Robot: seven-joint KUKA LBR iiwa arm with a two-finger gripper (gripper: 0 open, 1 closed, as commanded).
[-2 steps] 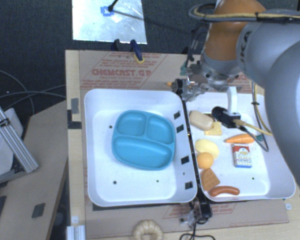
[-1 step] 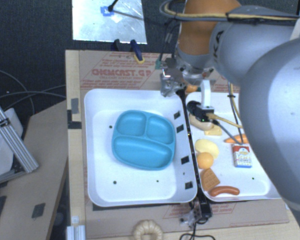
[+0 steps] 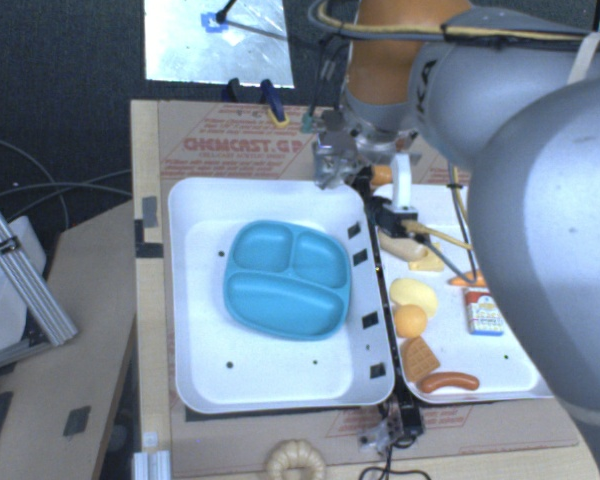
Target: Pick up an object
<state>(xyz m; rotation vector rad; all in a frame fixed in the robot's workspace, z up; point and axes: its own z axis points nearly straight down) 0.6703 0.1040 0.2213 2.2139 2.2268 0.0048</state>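
Arm (image 3: 480,98) over right bin (image 3: 520,380) far corner, grip unclear; sausage (image 3: 448,381) at near end

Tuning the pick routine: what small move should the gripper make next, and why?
Probably slide nearer and down over the yellow piece in the right bin. The gripper hangs at the far end of the wall between the bins; the small items lie in the right bin, and the left bin holds a blue tray.
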